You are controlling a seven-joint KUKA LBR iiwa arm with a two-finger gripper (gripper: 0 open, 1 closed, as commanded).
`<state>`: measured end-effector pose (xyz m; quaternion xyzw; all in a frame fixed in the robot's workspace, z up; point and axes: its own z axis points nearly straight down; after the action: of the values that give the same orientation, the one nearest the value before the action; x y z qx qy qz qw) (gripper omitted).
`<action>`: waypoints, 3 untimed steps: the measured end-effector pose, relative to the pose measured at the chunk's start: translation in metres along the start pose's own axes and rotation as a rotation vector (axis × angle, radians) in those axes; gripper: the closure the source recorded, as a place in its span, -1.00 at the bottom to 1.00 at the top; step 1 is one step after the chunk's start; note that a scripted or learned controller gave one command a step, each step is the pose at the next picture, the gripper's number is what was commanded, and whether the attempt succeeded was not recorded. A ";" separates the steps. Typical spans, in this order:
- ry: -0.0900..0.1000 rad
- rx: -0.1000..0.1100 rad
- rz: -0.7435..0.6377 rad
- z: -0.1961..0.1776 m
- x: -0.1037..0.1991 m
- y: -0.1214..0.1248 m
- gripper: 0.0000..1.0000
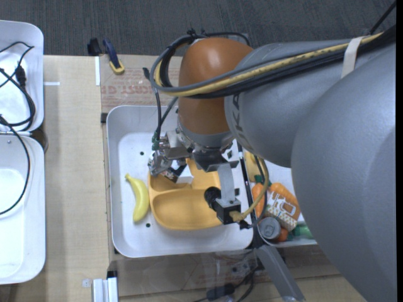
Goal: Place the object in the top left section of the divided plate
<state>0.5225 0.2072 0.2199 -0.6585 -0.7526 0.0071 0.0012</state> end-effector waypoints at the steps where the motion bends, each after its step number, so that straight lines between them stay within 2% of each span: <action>1: 0.005 -0.004 0.292 0.063 0.009 -0.032 -1.00; 2: 0.003 -0.001 0.297 0.055 0.006 -0.032 1.00; 3: 0.005 -0.009 0.164 0.036 0.022 -0.018 1.00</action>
<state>0.5010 0.2267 0.1840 -0.7180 -0.6960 0.0021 -0.0005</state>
